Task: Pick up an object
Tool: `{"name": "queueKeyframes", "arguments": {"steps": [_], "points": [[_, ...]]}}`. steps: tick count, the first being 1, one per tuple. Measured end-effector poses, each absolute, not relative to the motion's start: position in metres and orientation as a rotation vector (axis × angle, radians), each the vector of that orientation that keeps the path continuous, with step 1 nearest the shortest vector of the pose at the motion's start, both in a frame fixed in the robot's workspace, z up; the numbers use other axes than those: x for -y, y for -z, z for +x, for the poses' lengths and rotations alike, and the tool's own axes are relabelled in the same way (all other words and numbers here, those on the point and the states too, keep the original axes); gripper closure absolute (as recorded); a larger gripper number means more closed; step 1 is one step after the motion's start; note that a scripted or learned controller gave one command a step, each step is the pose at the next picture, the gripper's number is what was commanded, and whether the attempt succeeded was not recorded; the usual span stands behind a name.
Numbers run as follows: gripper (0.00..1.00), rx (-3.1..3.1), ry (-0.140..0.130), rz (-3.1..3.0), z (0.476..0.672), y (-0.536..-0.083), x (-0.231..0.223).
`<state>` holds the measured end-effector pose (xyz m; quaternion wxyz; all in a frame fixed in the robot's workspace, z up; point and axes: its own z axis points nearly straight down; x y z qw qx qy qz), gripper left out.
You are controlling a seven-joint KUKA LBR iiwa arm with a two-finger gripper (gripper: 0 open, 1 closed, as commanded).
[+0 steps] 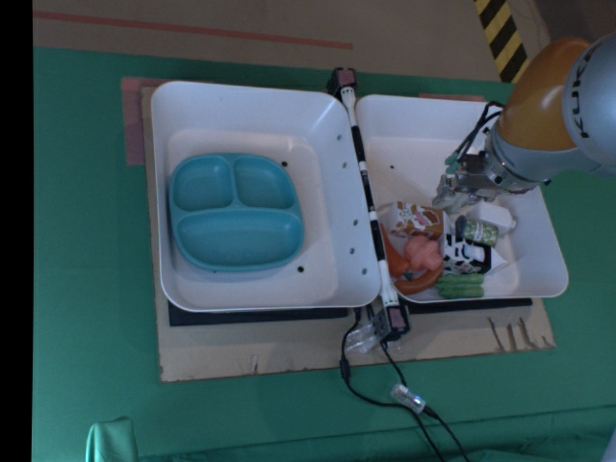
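Several small toys lie heaped at the near side of the right bin (pixel 414 128): an orange and pink toy (pixel 418 255), a white card with a printed figure (pixel 409 218), a black and white cow-patterned piece (pixel 467 253), a green pea pod (pixel 460 286) and a small green and white bottle (pixel 480 232). My gripper (pixel 454 198) hangs over the heap's far edge, just above the bottle and the card. Its fingertips are too small and shadowed to read.
The left bin (pixel 241 114) holds a teal divided plate (pixel 236 210). A black and white strip (pixel 364 176) runs between the bins. Cables (pixel 404 393) trail on the green mat in front. Bare white floor fills the far half of the right bin.
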<state>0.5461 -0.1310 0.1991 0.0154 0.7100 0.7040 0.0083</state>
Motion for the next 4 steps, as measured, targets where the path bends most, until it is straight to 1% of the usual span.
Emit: {"name": "queueKeyframes", "arguments": {"steps": [1, 2, 3, 4], "points": [[0.00, -2.191, -0.026, 2.209, 0.546, -0.199, 0.131], [1.00, -2.181, -0.030, 2.209, 0.548, -0.211, 0.132], [0.00, -2.182, -0.030, 2.209, 0.548, -0.211, 0.132], [0.00, -2.209, -0.008, 2.220, 0.538, -0.192, 0.134]]}}
